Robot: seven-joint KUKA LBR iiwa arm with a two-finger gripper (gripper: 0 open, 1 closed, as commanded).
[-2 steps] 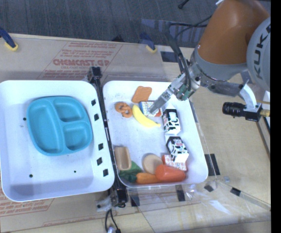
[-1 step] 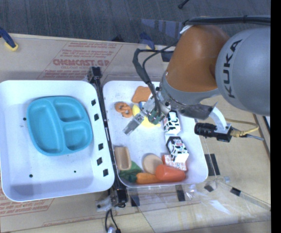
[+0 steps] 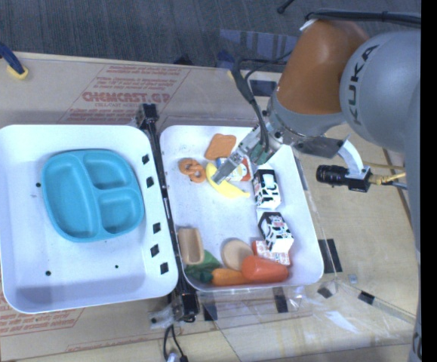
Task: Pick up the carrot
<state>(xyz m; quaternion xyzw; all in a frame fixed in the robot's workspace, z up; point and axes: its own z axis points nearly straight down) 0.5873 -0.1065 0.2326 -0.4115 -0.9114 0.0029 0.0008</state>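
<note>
Gripper [image 3: 229, 164] sits over the yellow piece [image 3: 229, 187] at the right bin's [image 3: 309, 225] far end, can't tell its closure state, while the carrot [image 3: 227, 277] lies untouched against the near wall, so the approach looks off-target.

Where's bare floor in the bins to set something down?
Left bin: bare strip below the blue tray and along its left wall. Right bin: bare middle patch between the yellow piece and the bread. Crowded: near edge around the carrot, and under the gripper.
</note>
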